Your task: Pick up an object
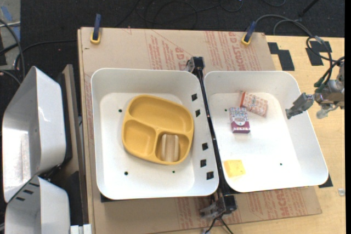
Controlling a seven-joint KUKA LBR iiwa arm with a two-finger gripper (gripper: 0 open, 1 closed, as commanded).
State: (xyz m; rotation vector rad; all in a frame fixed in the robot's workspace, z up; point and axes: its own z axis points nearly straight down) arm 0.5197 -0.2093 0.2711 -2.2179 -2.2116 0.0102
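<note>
- Cardboard-topped bench [164,44] on dark floor with loose cables along the top of the frame; two shallow white bins sit side by side on it.
- Right bin [307,140] holds three small loose items, all candidates for the pick:
- Red-and-white packet [254,103], upper middle of the right bin, lying flat, slightly tilted.
- Purple-and-white small box [239,120] just below-left of the packet, near it; cannot tell if they touch.
- Yellow square piece [234,168], lower left part of the right bin, well apart from the other two.
- Gripper [307,104] at the right edge of the frame, over the upper right rim of the right bin; one dark finger [299,105] points left toward the bin floor. Jaws look spread apart with nothing between them.
- Gripper is well apart from all three items, nearest the red-and-white packet.
- Left bin [107,134] holds a yellow divided plate [148,123], centre of that bin, with three compartments.
- Tan cylinder-like item [169,146] lies in the plate's lower right compartment.
- Black clips along the seam between the bins; blue-and-yellow clamps [96,29] at the top corners of the cardboard.
- White tubs [30,129] stacked at the left edge of the frame, off the bench.
</note>
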